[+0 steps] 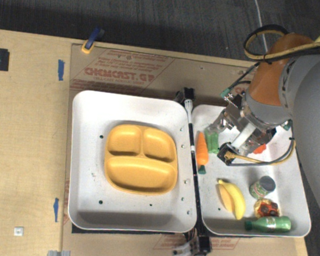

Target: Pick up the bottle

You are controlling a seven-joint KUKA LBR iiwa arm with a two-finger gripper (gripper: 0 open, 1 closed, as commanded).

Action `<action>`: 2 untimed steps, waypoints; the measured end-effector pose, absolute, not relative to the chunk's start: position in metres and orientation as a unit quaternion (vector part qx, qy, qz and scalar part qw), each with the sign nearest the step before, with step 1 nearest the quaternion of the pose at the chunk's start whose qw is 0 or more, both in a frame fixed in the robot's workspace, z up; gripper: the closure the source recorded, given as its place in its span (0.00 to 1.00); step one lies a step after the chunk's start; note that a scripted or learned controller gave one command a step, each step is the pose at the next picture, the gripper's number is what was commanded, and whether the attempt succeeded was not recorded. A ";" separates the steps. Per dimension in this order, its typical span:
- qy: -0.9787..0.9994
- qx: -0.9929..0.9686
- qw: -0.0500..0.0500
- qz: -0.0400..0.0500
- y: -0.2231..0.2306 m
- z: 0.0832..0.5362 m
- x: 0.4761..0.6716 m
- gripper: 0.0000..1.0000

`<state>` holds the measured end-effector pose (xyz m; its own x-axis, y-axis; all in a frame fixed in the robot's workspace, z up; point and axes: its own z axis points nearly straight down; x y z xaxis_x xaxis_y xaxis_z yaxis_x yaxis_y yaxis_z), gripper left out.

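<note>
The green bottle lies on its side along the near wall of the right bin, cap end towards the banana. A crumpled red-orange wrapper lies just beside the bottle, with a small round can beyond it. The pincer hangs over the bin's far end beside a carrot, well apart from the bottle; whether it is spread or pressed together cannot be told. A yellow divided plate sits in the left bin.

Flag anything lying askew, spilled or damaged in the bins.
The green bottle lies on its side along the near wall of the right bin, beside the banana. Nothing looks spilled or broken.
</note>
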<state>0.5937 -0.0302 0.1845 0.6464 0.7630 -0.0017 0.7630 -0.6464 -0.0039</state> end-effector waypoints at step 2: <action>-0.341 -0.940 0.002 0.002 -0.026 0.184 0.566 0.00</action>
<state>0.5661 -0.0257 0.1844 0.7677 0.6408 -0.0022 0.6408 -0.7677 -0.0043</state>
